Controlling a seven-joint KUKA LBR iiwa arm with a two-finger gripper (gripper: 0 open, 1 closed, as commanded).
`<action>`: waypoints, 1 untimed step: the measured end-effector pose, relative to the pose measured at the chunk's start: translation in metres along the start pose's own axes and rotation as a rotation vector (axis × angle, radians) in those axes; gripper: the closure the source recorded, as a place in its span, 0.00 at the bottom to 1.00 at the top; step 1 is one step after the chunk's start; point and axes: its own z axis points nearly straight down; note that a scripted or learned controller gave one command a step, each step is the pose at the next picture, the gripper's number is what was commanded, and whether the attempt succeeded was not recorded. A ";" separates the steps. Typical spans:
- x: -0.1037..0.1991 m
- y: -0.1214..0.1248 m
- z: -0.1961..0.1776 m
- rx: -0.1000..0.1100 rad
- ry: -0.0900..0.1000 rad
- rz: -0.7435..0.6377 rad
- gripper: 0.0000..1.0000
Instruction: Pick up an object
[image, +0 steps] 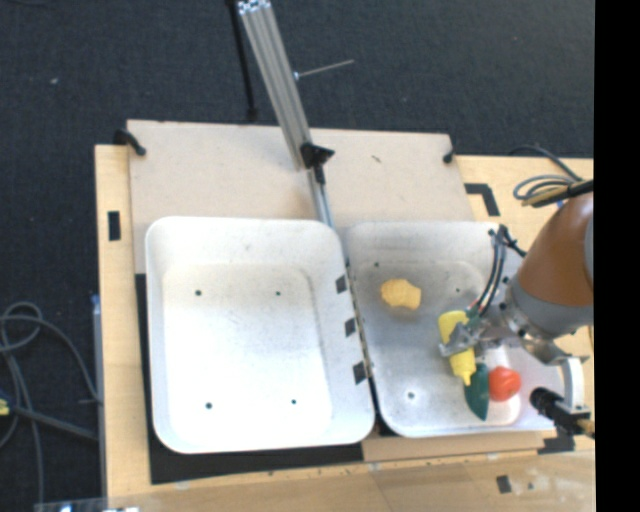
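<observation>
While the arm (555, 270) reached in from the three o'clock side of the camera view, its grey body and orange band hung over the right bin (420, 245), and the gripper (462, 342) sat low over that bin's floor, a little toward four o'clock from the bin's middle. Whether the pincer was open, closed or clasping anything could not be told (the fingers were a small dark tangle against coloured pieces, too blurred to read).

Several things lay in the right bin. A yellow lump (400, 294) rested alone near the bin's centre, at about ten o'clock from the gripper and apart from it. A yellow-green piece (450, 323) lay just at the gripper's tip, touching or nearly so, and a second yellow piece (462, 366) sat just beside it toward six o'clock. Farther toward five o'clock, near the bin's lower corner, a dark green object (477, 393) lay against a red one (505, 381), the two touching.

At nine o'clock from all this stood the left bin (250, 330), its rim side by side with the right bin's. Both bins rested on a pale wooden bench (290, 170), and a slanted metal rail (280, 80) ran down from twelve o'clock toward the gap between them.
</observation>
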 end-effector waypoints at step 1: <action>0.002 0.009 -0.061 -0.002 -0.001 -0.011 1.00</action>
